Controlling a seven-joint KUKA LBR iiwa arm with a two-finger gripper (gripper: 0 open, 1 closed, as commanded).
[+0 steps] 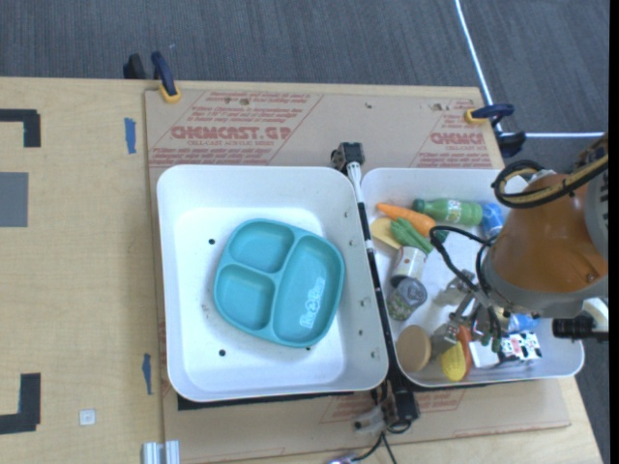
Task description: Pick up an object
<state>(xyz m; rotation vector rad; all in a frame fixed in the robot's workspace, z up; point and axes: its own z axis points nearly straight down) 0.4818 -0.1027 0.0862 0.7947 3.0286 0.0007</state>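
Left bin (184, 288) holds a blue tray (279, 281), flat at centre, likely a drop spot; right bin (571, 363) carries the clutter: carrot (406, 215), green bottle (448, 210), small can (407, 296), brown disc (414, 348), yellow piece (454, 362); gripper (471, 329) sits low over the near corner, just beside the yellow piece, seemingly choosing a target there; whether it is spread or pinching anything, I cannot tell; arm (546, 245) hides the rest.

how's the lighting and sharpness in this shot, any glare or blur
Camera view: soft, even lighting with faint shadows under the teal divided plate; the left white bin is bright but not blown out; small items around the end effector in the right bin look soft and hard to resolve.
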